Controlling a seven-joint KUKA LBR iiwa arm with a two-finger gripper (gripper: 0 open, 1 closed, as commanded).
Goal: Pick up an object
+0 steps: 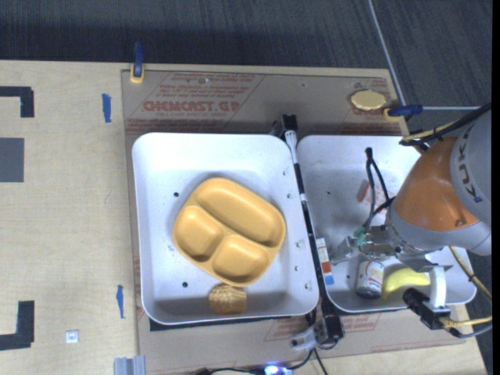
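Note:
My gripper [373, 247] is low in the right bin [336, 170], mostly hidden under the grey and orange wrist. Just below it a small can [370, 279] stands near the bin's front wall. A yellow banana [405, 280] lies right beside the can. In the left bin [156, 178] rests a yellow divided plate [228, 228], tilted. A small tan round object [227, 297] sits by that bin's front wall.
A black divider with cables runs between the two bins [301, 201]. A black cable [373, 180] loops in the right bin behind the arm. A tan disc [368, 99] lies on the cardboard behind the bins.

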